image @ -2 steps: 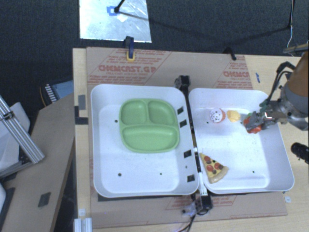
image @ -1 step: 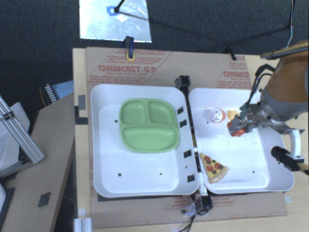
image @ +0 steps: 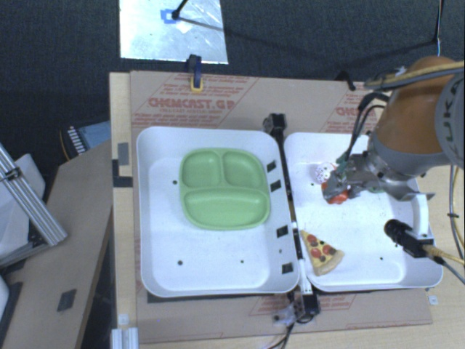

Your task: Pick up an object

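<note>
My gripper (image: 337, 188) hangs low over the upper left part of the right bin (image: 378, 271). A small red object (image: 336, 198) shows right at its tip, partly hidden by it; whether it is held is unclear. Just to the upper left of the gripper lies a small white piece with red dots (image: 321, 171). A toy pizza slice (image: 320, 252) lies near the right bin's front left corner, well apart from the gripper.
The left bin (image: 163, 267) holds a light green divided plate (image: 223, 188) near its middle. A black divider strip (image: 285, 195) runs between the two bins. The grey and orange arm (image: 421, 122) covers the right bin's upper right part.
</note>
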`<state>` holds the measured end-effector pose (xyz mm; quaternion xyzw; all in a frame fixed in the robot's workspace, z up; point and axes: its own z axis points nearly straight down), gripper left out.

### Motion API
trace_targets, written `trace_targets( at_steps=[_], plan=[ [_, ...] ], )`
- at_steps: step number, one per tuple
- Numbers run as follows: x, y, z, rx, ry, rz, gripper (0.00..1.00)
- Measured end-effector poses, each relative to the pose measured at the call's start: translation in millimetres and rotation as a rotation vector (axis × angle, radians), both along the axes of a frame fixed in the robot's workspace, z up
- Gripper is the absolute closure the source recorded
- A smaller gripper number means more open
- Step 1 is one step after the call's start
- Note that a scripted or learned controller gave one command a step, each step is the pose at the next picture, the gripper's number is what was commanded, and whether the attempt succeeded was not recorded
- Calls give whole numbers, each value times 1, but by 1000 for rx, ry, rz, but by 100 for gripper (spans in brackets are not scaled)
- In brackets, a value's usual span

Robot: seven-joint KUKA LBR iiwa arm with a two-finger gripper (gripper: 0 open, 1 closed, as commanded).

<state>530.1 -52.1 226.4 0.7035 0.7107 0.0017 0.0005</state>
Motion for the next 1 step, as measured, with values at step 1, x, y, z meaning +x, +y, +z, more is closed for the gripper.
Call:
trace_targets(
  at_steps=[1],
  plan=[
    [-4, 62, -7, 1, 2, 1, 100]
  ],
)
